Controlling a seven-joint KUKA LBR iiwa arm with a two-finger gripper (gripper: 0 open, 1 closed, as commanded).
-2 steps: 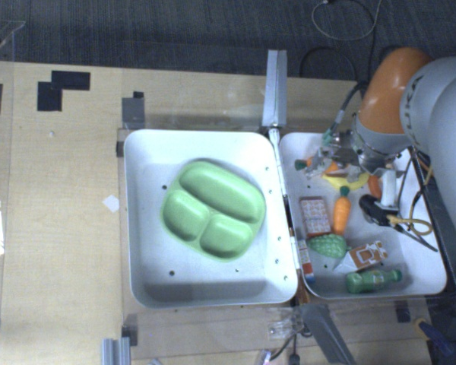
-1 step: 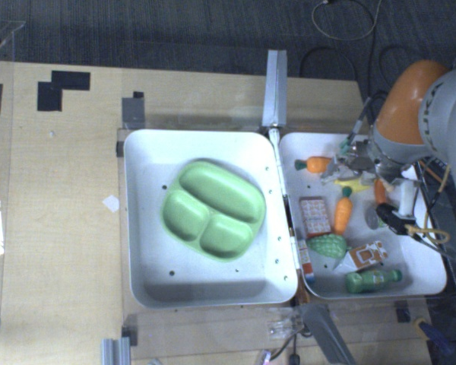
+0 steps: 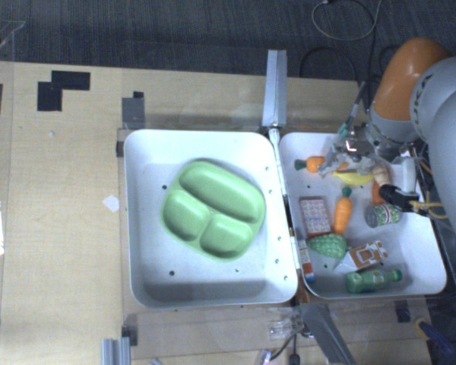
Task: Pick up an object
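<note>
Table [image 3: 61, 204]: pale wood, carrying two shallow white bins side by side, so we read one as the source and one as the place to drop things.

Left bin [image 3: 144, 280]: we find one thing here, a green divided plate [image 3: 213, 207] with three compartments, lying slightly turned near the middle. It sits well apart from the arm and we judge it is not the present aim.

Right bin [image 3: 433, 272]: we count a crowd of small things, loosely scattered as if tipped in for picking. From its left side: a small orange piece with a green tip [image 3: 312, 163] near the top corner; a flat patterned card or packet [image 3: 314, 215]; a green bumpy lump [image 3: 328, 245] below it; a carrot [image 3: 342, 214] lying upright in the view; a yellow banana [image 3: 355, 179] at the top, just under the arm's wrist; a small printed carton [image 3: 367, 255]; a green bottle [image 3: 374, 279] on its side along the bottom wall; a small can [image 3: 384, 216] towards the right.

Hand [image 3: 342, 157]: low over the top of the right bin, just beside the banana and near the small orange piece. We cannot tell how wide it stands, nor that anything sits between its parts. We judge the banana, curved, smooth and bright yellow, to be the likeliest thing to be picked, given how close it lies.
</note>
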